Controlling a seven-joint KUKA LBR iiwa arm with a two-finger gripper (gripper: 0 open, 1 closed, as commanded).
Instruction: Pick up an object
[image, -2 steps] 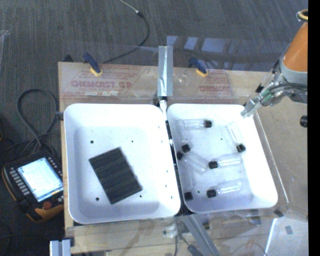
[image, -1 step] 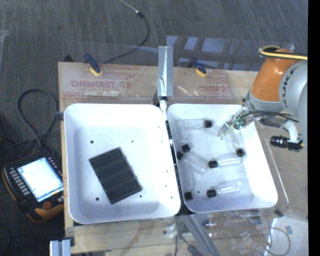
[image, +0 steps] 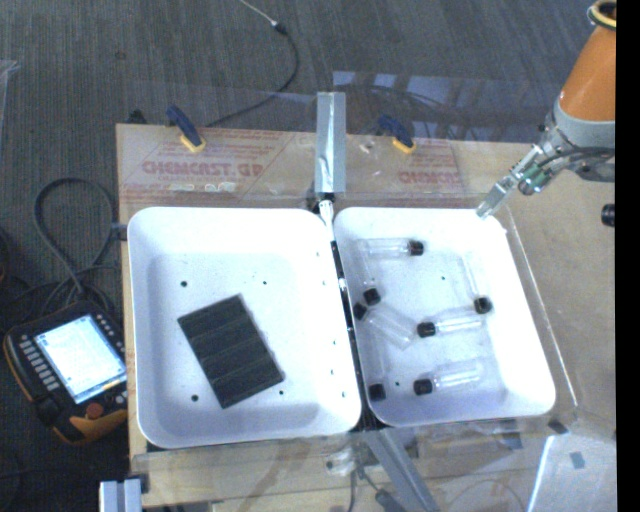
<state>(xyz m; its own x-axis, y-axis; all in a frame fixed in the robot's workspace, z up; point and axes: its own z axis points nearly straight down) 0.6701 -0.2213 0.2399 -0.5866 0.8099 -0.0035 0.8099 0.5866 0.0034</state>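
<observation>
Nothing is yet picked up. The pincer (image: 497, 203) is held above the right bin's (image: 520, 300) far right corner; its opening cannot be told. Clear vials (image: 452, 324) lie untouched in that bin.

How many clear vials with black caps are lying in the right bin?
6, perhaps: back, left wall, right side, centre, centre-left, front. A cap at the front-left corner may be a seventh.
</observation>
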